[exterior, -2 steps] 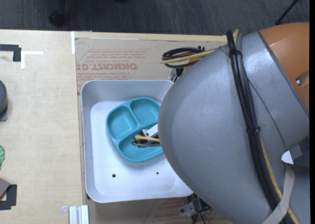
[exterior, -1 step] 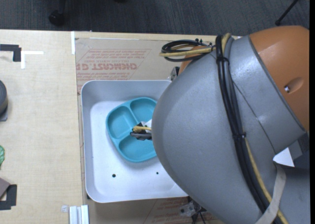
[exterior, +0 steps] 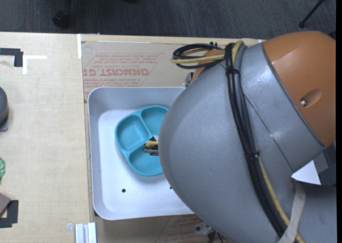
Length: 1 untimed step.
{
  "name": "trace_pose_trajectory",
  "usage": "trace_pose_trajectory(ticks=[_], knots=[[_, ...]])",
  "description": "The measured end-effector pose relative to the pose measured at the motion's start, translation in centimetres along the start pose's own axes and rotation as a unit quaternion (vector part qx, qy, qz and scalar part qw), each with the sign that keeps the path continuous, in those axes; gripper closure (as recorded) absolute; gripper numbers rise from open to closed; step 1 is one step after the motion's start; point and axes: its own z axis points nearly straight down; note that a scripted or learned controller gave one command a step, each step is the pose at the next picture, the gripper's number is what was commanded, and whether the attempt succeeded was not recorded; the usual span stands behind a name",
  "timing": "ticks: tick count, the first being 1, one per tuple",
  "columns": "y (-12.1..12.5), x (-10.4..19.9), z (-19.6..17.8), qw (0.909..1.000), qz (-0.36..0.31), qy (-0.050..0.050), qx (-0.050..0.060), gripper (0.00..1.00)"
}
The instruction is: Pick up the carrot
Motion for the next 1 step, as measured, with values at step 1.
trace_pose_trajectory(ticks=[1], knots=[[6.75,1.02,-6.52,0.9869,-0.145,0.058,0.040,1.00]])
